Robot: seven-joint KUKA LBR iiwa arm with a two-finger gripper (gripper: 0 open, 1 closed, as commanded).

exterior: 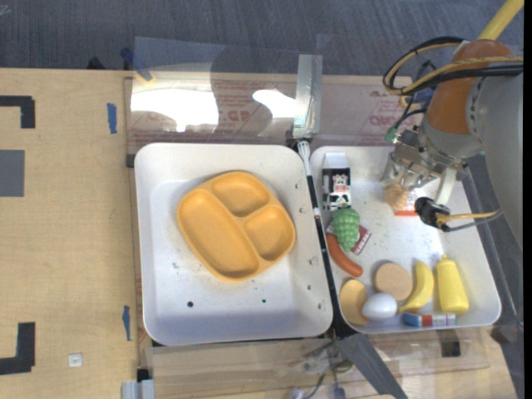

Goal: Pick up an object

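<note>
Toys fill my right bin (pixel 478 248). My tool (pixel 405 181) hangs at the upper right, just over a small tan toy (pixel 399 195); how wide it is, I cannot tell.

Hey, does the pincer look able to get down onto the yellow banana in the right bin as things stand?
Probably yes. The yellow banana lies uncovered near the right white bin's front, its top free, though a round tan piece and a yellow bottle crowd its sides. The pincer is over the bin's far end.
</note>
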